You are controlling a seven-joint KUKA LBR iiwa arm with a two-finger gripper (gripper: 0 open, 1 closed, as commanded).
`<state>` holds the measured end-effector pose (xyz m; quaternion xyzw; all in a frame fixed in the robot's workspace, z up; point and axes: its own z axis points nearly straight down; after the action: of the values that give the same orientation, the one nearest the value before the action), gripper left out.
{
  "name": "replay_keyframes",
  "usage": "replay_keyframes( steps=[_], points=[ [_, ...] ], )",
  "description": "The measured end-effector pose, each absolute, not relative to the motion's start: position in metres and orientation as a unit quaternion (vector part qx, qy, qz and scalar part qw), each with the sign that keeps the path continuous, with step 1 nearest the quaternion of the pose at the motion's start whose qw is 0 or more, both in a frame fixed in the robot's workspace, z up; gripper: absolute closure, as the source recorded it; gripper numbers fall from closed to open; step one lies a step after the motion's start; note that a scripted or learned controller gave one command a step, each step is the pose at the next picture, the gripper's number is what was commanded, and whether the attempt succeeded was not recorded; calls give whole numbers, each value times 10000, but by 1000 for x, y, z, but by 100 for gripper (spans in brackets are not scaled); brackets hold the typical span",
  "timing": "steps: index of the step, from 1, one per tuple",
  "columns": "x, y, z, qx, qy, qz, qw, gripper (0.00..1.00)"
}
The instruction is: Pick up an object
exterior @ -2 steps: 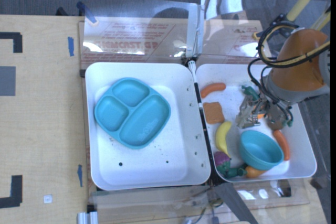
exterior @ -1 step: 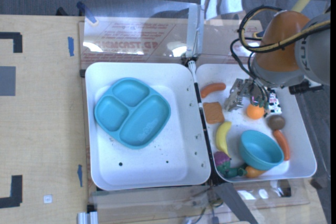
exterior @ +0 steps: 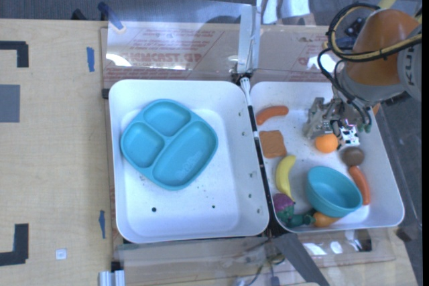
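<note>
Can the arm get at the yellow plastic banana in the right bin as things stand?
Probably yes. The yellow plastic banana lies uncovered in the right white bin, with the gripper hanging nearby above the small orange ball. The blue bowl sits close beside it, so that side is tight.

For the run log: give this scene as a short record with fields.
left bin: blue divided plate
right bin: hot dog, brown toast slice, banana, blue bowl, orange ball, brown round item, carrot, purple and green items at the near edge
arm: reaches in from the right
gripper: low over the right bin, just above the orange ball
held object: none visible
</note>
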<state>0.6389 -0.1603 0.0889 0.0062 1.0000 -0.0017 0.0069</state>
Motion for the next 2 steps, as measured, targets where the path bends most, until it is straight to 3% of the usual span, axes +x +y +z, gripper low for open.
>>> replay_keyframes(
  steps=[1, 2],
  points=[
    [638, -159, 88, 56, 10000, -8, 55, 0],
    [635, -156, 88, 114, 9999, -3, 38, 0]
  ],
)
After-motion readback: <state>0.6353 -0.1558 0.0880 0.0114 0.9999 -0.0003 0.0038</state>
